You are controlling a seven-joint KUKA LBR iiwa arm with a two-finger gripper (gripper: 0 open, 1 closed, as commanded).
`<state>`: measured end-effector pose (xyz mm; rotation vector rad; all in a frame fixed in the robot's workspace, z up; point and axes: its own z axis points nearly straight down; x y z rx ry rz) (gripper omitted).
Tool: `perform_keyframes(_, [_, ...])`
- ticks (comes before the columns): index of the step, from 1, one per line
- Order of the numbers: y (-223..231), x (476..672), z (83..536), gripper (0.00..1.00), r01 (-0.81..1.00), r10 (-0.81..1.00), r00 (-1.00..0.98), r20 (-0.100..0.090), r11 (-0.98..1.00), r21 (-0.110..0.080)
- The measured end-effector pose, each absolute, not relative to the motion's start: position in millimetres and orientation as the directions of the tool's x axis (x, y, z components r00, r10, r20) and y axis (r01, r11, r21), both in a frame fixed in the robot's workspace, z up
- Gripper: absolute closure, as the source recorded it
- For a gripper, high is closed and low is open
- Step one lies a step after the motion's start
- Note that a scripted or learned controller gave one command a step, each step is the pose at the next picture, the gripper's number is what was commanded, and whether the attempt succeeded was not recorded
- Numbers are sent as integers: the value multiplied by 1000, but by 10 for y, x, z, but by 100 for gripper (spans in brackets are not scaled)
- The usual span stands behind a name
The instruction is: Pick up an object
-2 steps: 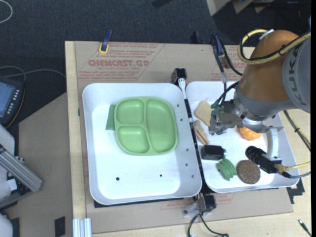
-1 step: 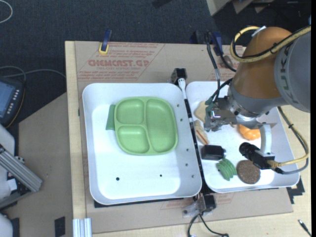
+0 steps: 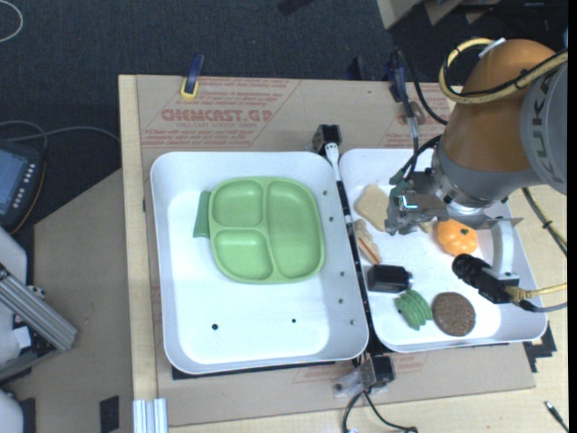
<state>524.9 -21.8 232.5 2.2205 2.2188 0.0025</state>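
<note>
My gripper (image 3: 407, 216) hangs over the upper middle of the right bin (image 3: 518, 332). A beige wedge (image 3: 370, 204) lies just to its left, and an orange pumpkin-shaped thing (image 3: 455, 238) just to its right. Below it lie a black block (image 3: 389, 279), a green ridged piece (image 3: 414, 308) and a brown round disc (image 3: 453, 314). A thin tan stick (image 3: 365, 244) rests along the bin's left wall. I see nothing between the gripper's tips.
The left bin (image 3: 180, 314) holds a green divided plate (image 3: 267, 228) in its upper half. The ridge between the two bins (image 3: 352, 251) runs close to the left of the gripper. The arm's bulky orange and grey wrist (image 3: 496, 124) covers the right bin's upper right.
</note>
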Motion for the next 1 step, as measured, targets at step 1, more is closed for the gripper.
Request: perform_keyframes(1, [-122, 5221, 2345, 100, 1000, 1000, -2, 0, 2, 1])
